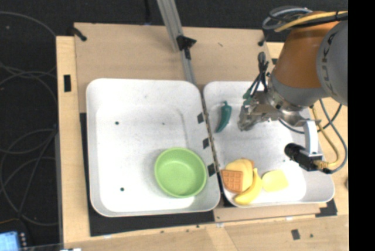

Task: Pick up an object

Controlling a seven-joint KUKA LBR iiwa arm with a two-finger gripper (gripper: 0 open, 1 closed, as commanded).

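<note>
green bowl (180, 171), yellow banana (252, 190), white bins (99, 126)

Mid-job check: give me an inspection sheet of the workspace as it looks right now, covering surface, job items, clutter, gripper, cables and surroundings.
Surface: wooden bench bearing a left bin and a right bin, side by side.
Job's things: green bowl in the left bin's near part; in the right bin a teal pepper-like item by the divider, and a waffle-like piece, banana and yellow piece clustered at the near edge.
Clutter: nothing seen.
Gripper: gripper low over the right bin, right of the teal item; nothing visibly held.
Cables: cables loop along the arm.
Surroundings: metal pole crossing the far side; dark floor.
</note>
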